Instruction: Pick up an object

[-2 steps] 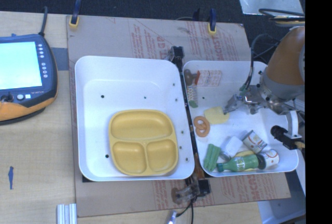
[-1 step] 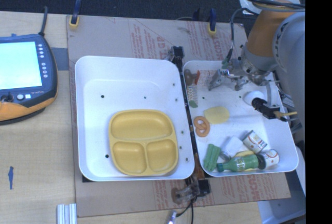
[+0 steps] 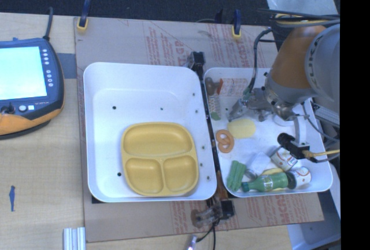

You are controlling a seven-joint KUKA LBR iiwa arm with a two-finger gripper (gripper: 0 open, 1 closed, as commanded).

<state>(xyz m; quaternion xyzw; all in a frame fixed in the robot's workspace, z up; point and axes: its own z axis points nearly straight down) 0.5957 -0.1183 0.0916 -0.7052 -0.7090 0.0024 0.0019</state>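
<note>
My gripper point(image 3: 250, 109) hangs over the upper middle of the right bin point(image 3: 324, 185), reaching in from the right below the orange band of the arm. Just under it lies a pale yellow lemon-shaped object point(image 3: 241, 128). Left of that, a brown pretzel-like ring point(image 3: 224, 140) rests near the bin's left wall. A green bottle point(image 3: 266, 182) lies on its side along the front wall, with a green ribbed piece point(image 3: 236, 175) beside it. A small white and brown can point(image 3: 283, 157) sits toward the right. I see nothing held in the gripper.
The left bin point(image 3: 98, 98) holds a yellow three-compartment tray point(image 3: 159, 157). A small brown object point(image 3: 213, 87) lies at the right bin's back left corner. A tablet-like pendant point(image 3: 26, 81) rests on the bench at far left.
</note>
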